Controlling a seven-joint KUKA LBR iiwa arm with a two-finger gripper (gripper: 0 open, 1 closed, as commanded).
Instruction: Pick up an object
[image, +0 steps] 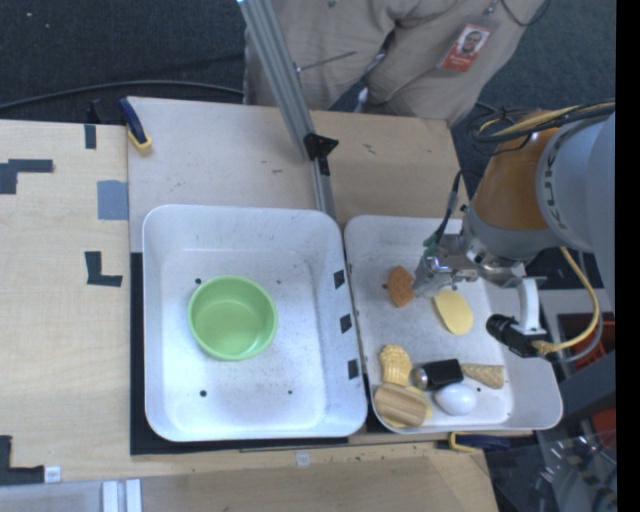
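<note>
My gripper (438, 272) hangs low over the right bin (372, 238), near its middle. A brown biscuit-like piece (401, 286) lies just to its left, and a pale yellow oval (454, 312) lies just below it. At the bin's front sit a yellow ridged piece (395, 364), a black block (441, 373), a white egg shape (458, 399), a round wooden piece (401, 405) and a tan cone-like piece (486, 376). Nothing shows in the gripper's hold.
The left bin (170, 240) holds a green bowl (233, 317). A slanted metal pole (290, 90) stands behind the bins. The arm's orange band (510, 190) and cables (575, 300) overhang the right bin's right side. A person stands at the back.
</note>
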